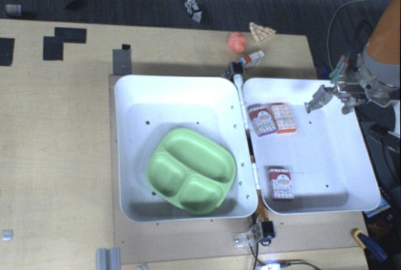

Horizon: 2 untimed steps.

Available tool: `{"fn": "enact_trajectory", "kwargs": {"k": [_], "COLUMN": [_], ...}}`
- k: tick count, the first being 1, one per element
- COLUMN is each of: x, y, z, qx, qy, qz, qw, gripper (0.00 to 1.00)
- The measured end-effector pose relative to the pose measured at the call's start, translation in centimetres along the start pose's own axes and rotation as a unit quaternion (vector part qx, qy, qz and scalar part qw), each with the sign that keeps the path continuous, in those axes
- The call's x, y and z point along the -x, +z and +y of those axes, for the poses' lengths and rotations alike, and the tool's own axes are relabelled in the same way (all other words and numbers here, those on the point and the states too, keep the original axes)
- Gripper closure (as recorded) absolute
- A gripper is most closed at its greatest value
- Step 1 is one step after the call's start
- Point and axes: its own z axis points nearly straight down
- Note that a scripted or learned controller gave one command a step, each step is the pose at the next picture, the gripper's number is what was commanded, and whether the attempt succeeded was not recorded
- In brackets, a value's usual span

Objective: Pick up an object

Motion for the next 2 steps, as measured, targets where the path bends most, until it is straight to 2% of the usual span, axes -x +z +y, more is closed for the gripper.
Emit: {"fn": "enact_trajectory", "kwargs": {"k": [1,2], "x": [-2.79,-2.9], "y": [13.71,12.77], "z": [2.97,3.02], "qx": [0.006,0.007], "qy": [0.001,0.0], "qz": [-0.001,-0.001], "qw": [1.0,1.0], "gripper": [0.0,1.0]}}
